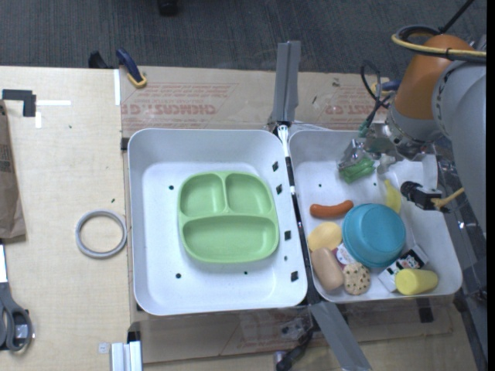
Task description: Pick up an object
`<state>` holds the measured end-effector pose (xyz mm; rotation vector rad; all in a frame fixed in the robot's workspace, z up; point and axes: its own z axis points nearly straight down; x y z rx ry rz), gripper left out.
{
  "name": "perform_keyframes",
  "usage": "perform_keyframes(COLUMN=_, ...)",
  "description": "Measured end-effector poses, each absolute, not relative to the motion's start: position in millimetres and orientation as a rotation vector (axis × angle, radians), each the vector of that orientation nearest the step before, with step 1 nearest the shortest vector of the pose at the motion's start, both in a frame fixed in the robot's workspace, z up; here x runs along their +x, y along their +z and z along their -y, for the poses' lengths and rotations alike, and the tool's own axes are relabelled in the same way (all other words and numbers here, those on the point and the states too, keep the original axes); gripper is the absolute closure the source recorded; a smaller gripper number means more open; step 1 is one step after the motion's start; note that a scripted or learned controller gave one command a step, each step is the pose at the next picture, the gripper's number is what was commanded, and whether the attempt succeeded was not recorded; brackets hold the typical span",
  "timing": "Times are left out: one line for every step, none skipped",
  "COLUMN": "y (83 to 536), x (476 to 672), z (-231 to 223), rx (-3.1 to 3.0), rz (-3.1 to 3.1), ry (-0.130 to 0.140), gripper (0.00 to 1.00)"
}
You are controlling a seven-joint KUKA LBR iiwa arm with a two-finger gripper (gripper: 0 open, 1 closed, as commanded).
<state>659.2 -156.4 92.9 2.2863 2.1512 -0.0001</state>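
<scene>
My gripper [359, 161] is over the back of the right bin [309, 149], shut on a small green object [356, 171] that sticks out between its fingers. Below it in the same bin lie an orange-red sausage [331, 208], an upturned blue bowl [374, 234], a yellow round piece [325, 236], a tan bread roll [327, 270], a speckled cookie [356, 279], a yellow cylinder [416, 281] and a yellow strip [393, 197]. The left bin [147, 207] holds a green divided plate [228, 216].
A metal post [287, 79] rises behind the wall where the bins meet. On the bench to the left lie a grey tape ring [101, 233], scissors [12, 327] and a brown bag [9, 184]. A blue clamp [132, 67] sits at the back.
</scene>
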Motion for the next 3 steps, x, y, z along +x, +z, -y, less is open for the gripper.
perform_keyframes(y=104.7, x=659.4, z=156.3, rx=2.284, rz=-2.153, ry=-0.002, gripper=1.00)
perform_keyframes(y=103.1, x=658.7, z=156.1, rx=2.285, rz=-2.153, ry=-0.004, gripper=0.00)
perform_keyframes(y=93.1, x=659.5, z=151.3, rx=2.197, rz=-2.243, ry=-0.001, gripper=0.00)
